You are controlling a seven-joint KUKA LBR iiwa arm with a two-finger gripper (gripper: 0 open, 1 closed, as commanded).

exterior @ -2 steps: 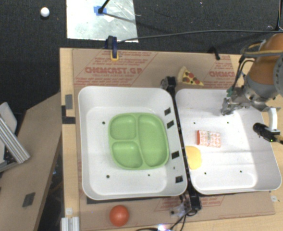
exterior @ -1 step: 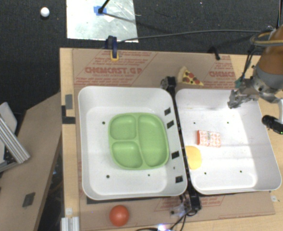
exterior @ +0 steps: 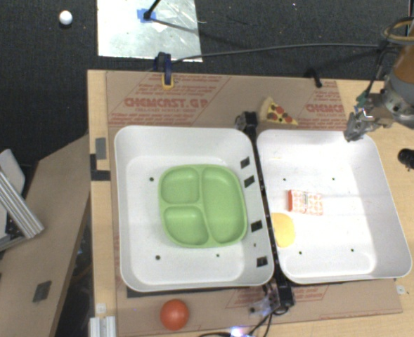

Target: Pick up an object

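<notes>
**End effector at bin corner, packet lying toward seven o'clock**

The end effector (exterior: 359, 126) hovers over the far right corner of the right bin (exterior: 375, 258); whether it is wide or narrow, I cannot tell. A red-and-white packet (exterior: 306, 202) lies flat near the bin's middle, long axis running three to nine o'clock, at about seven o'clock from the end effector. A yellow disc (exterior: 283, 229) sits just beside it, at seven o'clock from the packet

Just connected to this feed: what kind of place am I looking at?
Probably a robotics lab test bench: two white bins on cardboard, toy items like a pizza slice, and a grey arm's gripper.
</notes>
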